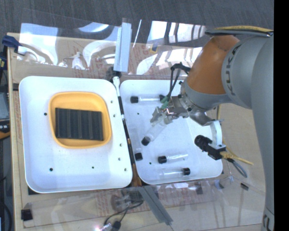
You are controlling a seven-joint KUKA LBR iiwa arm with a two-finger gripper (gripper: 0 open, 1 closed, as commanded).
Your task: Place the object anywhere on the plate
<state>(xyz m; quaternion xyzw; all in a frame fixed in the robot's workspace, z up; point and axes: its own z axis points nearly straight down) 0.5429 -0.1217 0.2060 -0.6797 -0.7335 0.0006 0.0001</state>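
Camera view: gripper (160,118) clamped on clear tube (152,130) w/ black cap, tilted, over right bin (209,170).

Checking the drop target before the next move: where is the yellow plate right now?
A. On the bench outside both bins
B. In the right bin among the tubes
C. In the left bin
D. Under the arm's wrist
C: the yellow plate lies flat in the left bin, apart from the tubes in the right bin.

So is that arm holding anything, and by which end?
Yes, the gripper seems to hold a clear tube by its upper end; the black-capped end hangs lower.
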